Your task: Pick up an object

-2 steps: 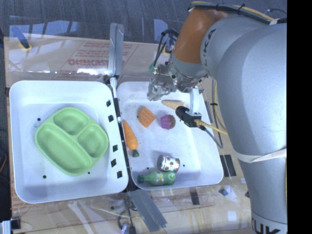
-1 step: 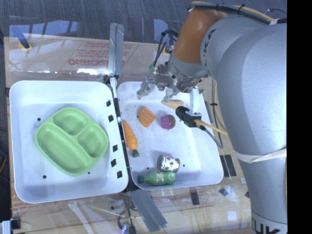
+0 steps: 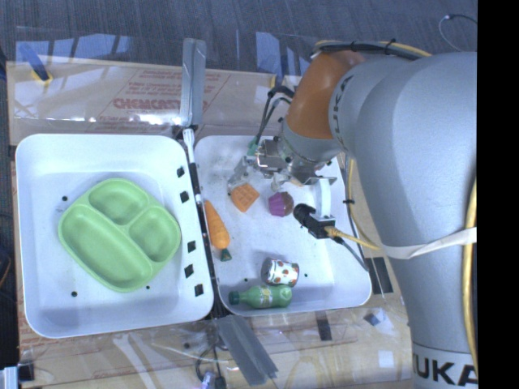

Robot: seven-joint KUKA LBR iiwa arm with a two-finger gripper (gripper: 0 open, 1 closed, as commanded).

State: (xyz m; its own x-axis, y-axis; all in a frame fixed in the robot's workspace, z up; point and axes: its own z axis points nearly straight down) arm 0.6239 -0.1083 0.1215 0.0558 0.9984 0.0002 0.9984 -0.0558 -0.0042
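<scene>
My gripper [image 3: 261, 175] hangs low over the back of the right bin [image 3: 345, 286], under the orange wrist band. It is open, with nothing between its fingers. Just below it lie an orange wedge-shaped piece [image 3: 245, 197] and a small purple object [image 3: 280, 204], both resting on the bin floor. An orange carrot [image 3: 216, 227] lies along the bin's left wall. A small patterned can [image 3: 280, 272] lies on its side toward the front. A green bottle [image 3: 261, 297] lies flat against the front wall.
The left bin [image 3: 32, 298] holds a green divided plate [image 3: 119, 233]. The big grey arm covers the right side of the right bin. A black cable connector [image 3: 312, 221] hangs beside the purple object.
</scene>
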